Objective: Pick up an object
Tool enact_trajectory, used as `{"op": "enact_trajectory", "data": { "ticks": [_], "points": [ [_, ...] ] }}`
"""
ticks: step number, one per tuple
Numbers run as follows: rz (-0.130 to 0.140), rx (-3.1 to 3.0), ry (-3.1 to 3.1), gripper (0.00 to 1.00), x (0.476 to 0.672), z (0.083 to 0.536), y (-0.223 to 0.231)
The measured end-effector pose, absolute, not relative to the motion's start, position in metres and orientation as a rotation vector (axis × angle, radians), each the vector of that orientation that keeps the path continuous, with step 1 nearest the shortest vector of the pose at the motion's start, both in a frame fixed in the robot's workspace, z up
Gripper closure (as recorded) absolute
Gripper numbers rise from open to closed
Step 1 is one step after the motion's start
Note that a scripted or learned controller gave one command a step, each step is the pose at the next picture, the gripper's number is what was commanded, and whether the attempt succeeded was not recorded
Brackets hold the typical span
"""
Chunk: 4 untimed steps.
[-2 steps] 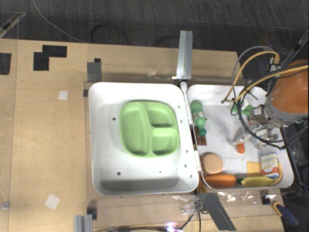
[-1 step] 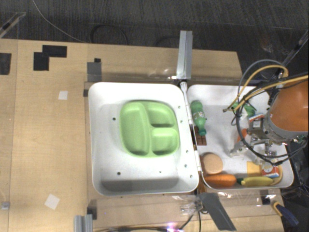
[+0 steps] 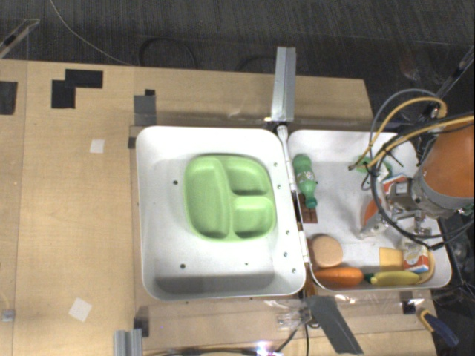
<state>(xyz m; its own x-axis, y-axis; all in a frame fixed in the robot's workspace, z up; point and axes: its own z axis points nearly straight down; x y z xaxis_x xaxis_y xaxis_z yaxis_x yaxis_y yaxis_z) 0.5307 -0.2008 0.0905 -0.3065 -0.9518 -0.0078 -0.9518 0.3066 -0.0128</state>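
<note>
The right bin [image 3: 334, 150] holds several toy foods. A green bottle [image 3: 303, 178] lies against its left wall, with a small brown block [image 3: 309, 214] just below it. Along the near wall sit a tan bun [image 3: 326, 251], an orange carrot [image 3: 341, 277], a yellow banana [image 3: 399, 278] and a yellow cheese wedge [image 3: 390, 256]. My gripper [image 3: 391, 217] hangs low over the right part of this bin, under the orange band [image 3: 450, 165] and a tangle of cables. An orange piece [image 3: 369, 211] shows at its left side. Nothing is visibly held.
The left bin [image 3: 159, 199] carries a green divided plate [image 3: 228, 196]. A metal post [image 3: 284, 84] stands behind the divider between the bins. Loose yellow and black cables [image 3: 393, 117] arc over the right bin's far right corner.
</note>
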Motion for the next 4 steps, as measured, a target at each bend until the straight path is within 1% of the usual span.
{"op": "enact_trajectory", "data": {
  "ticks": [1,2,3,4],
  "points": [
    [-0.022,-1.845,2.513,1.0,0.536,0.104,-0.198],
    [-0.018,-1.807,2.553,1.0,0.596,0.193,-0.188],
    [-0.004,-1.765,2.583,1.0,0.654,0.205,-0.103],
    [-0.007,-1.932,2.47,1.0,0.597,0.181,-0.179]
  ]
}}
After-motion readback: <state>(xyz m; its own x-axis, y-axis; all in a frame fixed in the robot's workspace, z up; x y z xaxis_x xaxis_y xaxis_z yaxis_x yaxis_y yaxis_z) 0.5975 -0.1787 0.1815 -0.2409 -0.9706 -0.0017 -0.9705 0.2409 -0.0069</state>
